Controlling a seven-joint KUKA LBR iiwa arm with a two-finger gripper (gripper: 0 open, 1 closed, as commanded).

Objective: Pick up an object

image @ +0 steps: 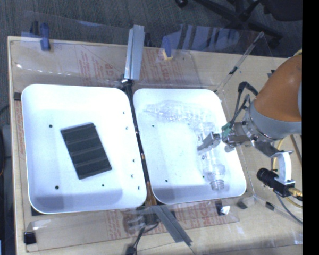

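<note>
White plastic bins, 2 of them, sit side by side on the bench w/ a dark divider strip between them. Left bin holds one item: a dark ribbed rectangular pad, lying flat and turned at a slant, roughly mid-floor, apart from all walls.

Right bin holds clear plastic stuff, hard to read against the white floor. One crumpled clear bottle lies across the far part of the bin, near the back wall. A 2nd clear bottle lies toward the right wall, running front-to-back, its neck end pointing at the front right corner.

Gripper reaches in over the right rim of the right bin, arm coming from the right w/ grey wrist and orange band above it. Its metal tip sits right at the upper end of that 2nd bottle, seemingly touching or just beside it. Can't tell if it's clenched, released or grasping anything; clear plastic plus glare hides that, so no confirmed hold. Bottle looks to be resting on the bin floor.
</note>
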